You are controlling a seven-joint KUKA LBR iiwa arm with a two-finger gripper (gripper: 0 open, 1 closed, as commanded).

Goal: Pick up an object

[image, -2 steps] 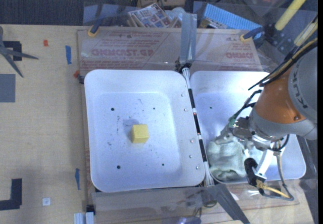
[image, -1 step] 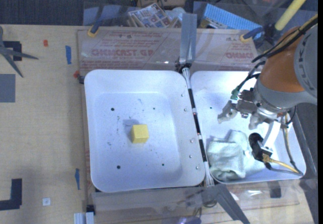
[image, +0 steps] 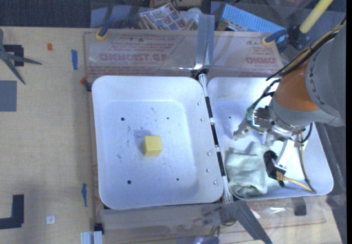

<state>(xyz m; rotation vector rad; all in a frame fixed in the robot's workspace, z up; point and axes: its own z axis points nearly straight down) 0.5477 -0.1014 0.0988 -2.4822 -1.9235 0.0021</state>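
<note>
A small yellow cube [image: 153, 145] lies near the middle of the left bin [image: 110, 100]. A crumpled white cloth [image: 246, 168] sits in the front left corner of the right bin [image: 313, 177]. My gripper [image: 253, 136] hangs low in the right bin, just above the cloth's back edge, below the arm's orange band. Nothing shows as held in it. The arm hides part of the right bin's floor.
A metal divider [image: 212, 127] separates the two bins. Clear plastic sheets with red print [image: 143, 53] lean behind both bins. The wooden bench [image: 44, 138] stretches away to the left, with a few bits of blue tape on it.
</note>
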